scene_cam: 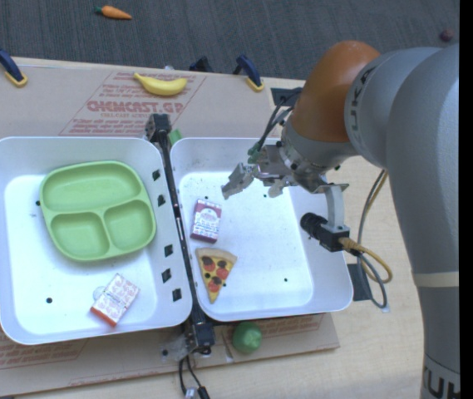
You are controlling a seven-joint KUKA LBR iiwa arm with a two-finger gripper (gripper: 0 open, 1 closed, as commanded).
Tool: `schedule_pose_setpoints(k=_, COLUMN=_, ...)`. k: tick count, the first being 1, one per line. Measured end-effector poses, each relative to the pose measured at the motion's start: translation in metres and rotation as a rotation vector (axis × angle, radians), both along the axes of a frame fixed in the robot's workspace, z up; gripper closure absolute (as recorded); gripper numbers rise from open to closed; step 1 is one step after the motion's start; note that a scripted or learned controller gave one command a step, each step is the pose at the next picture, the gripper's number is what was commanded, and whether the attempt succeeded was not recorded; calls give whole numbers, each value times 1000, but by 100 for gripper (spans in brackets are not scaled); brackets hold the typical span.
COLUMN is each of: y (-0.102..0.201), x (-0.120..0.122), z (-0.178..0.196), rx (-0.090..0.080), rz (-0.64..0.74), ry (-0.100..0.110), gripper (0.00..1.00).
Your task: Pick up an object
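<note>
- Jaws first: you'll see the gripper (244,178) hanging over the upper part of the right bin (323,285), its fingers seemingly spread with nothing between them, though at this slant the tips blur together, so treat that as likely rather than sure.
- Your nearest candidate is the small red-and-white carton (206,220), lying flat on the right bin's floor just below and left of the gripper, near the divider between the bins.
- Just below the carton lies a toy pizza slice (214,273), point toward the bin's front edge.
- Judge the carton as light and fairly stiff, but thin card may buckle if squeezed hard; take it across its narrower width, fingers on the two long edges.
- Expect the pizza slice to be flat and low, so harder to get fingers under.
- In the left bin (3,306) you have a green divided plate (96,209) and another small carton (115,298), both well apart from the gripper.
- A toy banana (160,82) rests on the cardboard behind the bins.
</note>
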State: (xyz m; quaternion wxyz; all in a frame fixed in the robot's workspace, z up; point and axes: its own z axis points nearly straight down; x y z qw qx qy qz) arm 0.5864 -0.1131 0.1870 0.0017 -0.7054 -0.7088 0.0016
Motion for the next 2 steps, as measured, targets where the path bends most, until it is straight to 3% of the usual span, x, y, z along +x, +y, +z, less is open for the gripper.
schedule_pose_setpoints(k=1, y=70, x=-74, z=4, rx=0, rz=3, ry=0, gripper=0)
schedule_pose_setpoints(k=2, y=-28, x=-34, z=-96, rx=-1, rz=-1, ry=-2, gripper=0)
